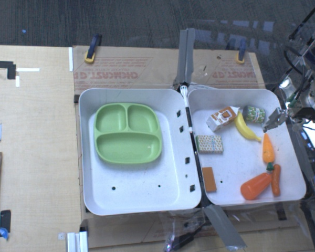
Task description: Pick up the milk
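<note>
White and orange milk carton [222,117] lying tilted in the right white bin [289,193], yellow banana [246,128] just right of the carton, green can [254,114] beyond it, metal two-finger gripper [275,121] further right, finger state unclear, green divided plate [128,133] well left.

floor [121,9]: dark carpet | bench [31,140]: pale wood | light: even

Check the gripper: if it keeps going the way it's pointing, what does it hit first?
Likely the banana. The gripper sits at the right bin's upper right, angled down-left; the milk lies beyond the banana. Height is unclear, so it may meet the bin floor first.
</note>
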